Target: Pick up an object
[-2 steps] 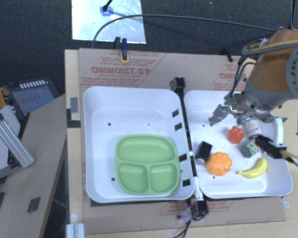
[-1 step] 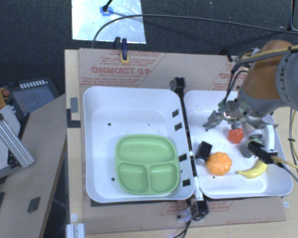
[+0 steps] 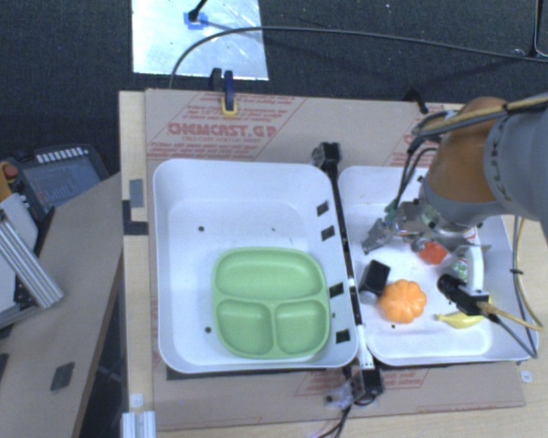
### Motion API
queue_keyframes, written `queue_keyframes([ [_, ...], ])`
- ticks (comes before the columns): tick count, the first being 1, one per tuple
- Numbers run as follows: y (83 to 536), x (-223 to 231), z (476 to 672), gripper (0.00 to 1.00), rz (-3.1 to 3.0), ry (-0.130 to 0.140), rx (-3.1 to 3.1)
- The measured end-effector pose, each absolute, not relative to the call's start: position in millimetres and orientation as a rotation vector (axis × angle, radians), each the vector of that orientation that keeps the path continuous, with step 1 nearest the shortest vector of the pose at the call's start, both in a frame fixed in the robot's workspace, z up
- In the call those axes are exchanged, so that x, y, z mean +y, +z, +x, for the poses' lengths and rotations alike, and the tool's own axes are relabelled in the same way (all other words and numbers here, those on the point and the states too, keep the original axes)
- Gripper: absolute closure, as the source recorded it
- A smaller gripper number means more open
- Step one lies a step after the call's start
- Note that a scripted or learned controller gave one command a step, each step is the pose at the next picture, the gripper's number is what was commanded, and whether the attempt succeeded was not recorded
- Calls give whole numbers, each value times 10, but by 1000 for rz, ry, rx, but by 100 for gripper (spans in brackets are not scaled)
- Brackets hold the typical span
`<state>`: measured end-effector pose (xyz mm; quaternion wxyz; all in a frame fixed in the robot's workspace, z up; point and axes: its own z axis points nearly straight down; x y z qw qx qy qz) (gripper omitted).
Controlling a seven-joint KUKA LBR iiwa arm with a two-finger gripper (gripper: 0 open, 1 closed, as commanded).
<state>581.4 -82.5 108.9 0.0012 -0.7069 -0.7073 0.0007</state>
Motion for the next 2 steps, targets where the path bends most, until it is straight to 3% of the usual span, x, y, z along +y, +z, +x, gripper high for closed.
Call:
queue_keyframes([
  [1, 834, -822, 5816, 0, -2220, 1, -2221],
  [2, 955, -824, 5828, 100, -2223, -3, -2223],
])
